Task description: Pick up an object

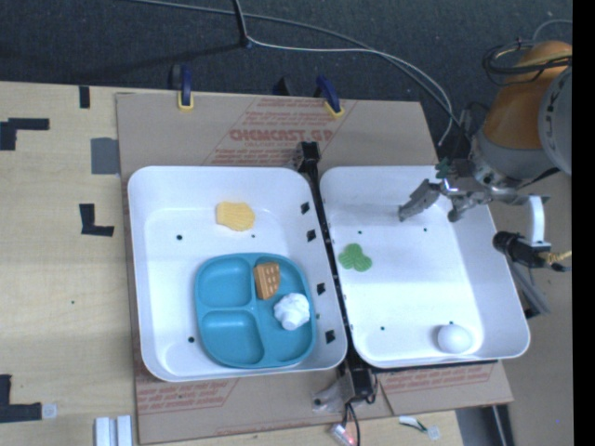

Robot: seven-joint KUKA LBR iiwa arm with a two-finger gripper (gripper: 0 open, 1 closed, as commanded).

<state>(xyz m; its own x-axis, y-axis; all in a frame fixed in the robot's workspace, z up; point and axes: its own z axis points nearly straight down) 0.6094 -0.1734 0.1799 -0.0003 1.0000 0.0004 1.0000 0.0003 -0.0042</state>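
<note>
Two shallow white bins sit side by side on a cardboard sheet (279, 133) laid over the table (56, 277); the left bin (149, 249) holds a blue divided tray (228, 328), and the right bin (483, 277) lies just beside it, their inner rims touching along the middle. The pincer (435, 203) hangs over the upper right part of the right bin, its two dark fingers splayed wide apart with nothing between them; one finger (415, 203) slants down toward the left, the other (462, 204) sits nearer the bin's right wall. A flat green piece (354, 258) lies on the floor of the right bin near its left wall, roundish and lumpy, with no clear long axis; it is well below and left of the pincer, apart from it. A white ball (455, 338) rests in the lower right corner of the same bin, close to the near rim. In the left bin a yellow piece (235, 216) lies on the bare floor above the tray, slightly wider than tall, its long axis running left to right; a small waffle-patterned brown piece (267, 280) stands in the tray's upper right compartment, its long axis running top to bottom in the view; a crumpled white lump (292, 311) rests on the tray just below it.
</note>
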